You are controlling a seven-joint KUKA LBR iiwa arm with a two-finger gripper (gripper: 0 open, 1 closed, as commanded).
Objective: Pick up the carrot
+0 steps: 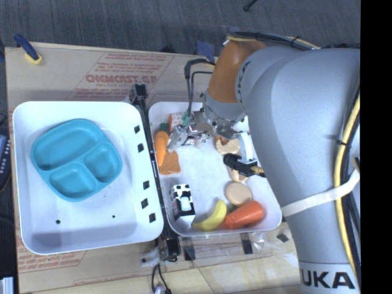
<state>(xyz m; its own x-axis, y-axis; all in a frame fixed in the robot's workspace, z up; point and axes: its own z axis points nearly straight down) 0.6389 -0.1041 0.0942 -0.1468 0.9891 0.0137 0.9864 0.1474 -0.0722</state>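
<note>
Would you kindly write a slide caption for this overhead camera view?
KUKA arm's gripper hovers beside the carrot in the right bin; blue divided plate in the left bin.

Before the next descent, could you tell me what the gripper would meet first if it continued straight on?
Probably the orange carrot, lying just left of the gripper in the right white bin; depth is unclear.
</note>
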